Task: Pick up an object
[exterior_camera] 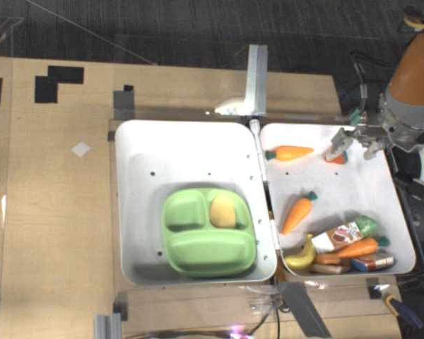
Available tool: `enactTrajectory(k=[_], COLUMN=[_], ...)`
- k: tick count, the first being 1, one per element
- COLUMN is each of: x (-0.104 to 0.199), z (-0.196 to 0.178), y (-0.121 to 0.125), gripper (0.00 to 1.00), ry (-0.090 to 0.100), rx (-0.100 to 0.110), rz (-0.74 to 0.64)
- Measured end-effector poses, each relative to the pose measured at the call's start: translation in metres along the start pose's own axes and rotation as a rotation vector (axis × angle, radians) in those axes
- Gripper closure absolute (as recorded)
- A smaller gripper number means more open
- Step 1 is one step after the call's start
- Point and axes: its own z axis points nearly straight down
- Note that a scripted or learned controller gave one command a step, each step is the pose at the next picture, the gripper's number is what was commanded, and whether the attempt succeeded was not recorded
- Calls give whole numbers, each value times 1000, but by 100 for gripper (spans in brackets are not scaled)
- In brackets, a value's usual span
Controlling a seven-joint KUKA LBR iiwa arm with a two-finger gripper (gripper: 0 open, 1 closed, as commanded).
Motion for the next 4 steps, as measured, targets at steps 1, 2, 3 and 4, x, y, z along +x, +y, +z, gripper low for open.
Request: enactTrajectory(k=[1, 2, 3, 4], x=[-30, -52, -54, 14], z=[47, 125, 112, 10], y=[65, 67, 70, 57], gripper=[0, 0, 100, 100], ry=[-2, 8, -2, 0], rx=[0, 2, -11, -4], rz=[-34, -25, -31, 7])
